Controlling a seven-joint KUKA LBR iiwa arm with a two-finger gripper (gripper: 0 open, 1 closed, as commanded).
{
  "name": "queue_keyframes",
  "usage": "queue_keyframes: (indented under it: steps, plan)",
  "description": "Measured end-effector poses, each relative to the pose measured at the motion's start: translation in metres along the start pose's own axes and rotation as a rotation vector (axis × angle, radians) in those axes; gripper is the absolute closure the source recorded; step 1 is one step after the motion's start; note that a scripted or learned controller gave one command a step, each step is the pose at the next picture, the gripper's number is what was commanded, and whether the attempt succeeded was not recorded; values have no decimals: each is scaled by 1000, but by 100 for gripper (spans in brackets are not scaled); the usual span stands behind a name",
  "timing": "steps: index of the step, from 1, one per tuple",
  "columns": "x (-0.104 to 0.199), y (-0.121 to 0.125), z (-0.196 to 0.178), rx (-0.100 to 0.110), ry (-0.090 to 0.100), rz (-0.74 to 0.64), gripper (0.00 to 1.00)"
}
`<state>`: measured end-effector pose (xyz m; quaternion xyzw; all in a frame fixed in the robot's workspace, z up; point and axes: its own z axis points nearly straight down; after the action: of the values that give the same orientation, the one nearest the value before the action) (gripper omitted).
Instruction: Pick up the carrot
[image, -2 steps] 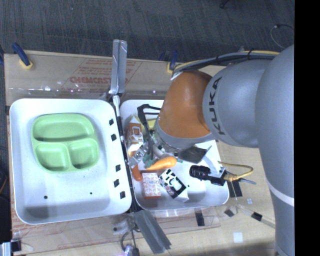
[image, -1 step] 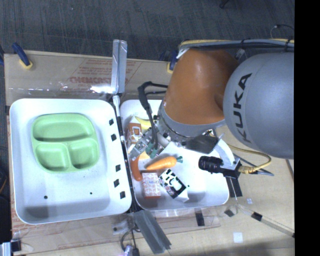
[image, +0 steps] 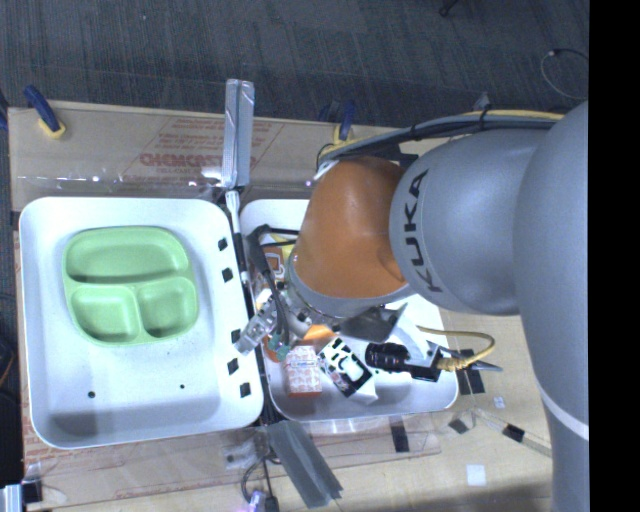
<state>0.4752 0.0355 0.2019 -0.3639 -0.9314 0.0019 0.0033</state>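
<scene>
The grey arm (image: 470, 230) bends in from the right, orange band over the right bin (image: 430, 400), wrist angled down and left. The gripper (image: 268, 325) sits low by the divider; whether it is apart or together cannot be told. Just right of it, touching the wrist, an orange sliver – the carrot (image: 318, 331) – mostly hidden, axis unreadable. Left – a green tray (image: 130, 282).

- A robotics lab: a KUKA arm (image: 470, 230) works over two white bins (image: 40, 330).
- Bench (image: 130, 140) is clamped with blue clamps (image: 45, 110); cables (image: 470, 350) trail.
</scene>
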Motion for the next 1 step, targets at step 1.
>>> queue_keyframes:
  steps: [1]
  plan:
    - [22, 25, -53, -3, -3, -13, 0]
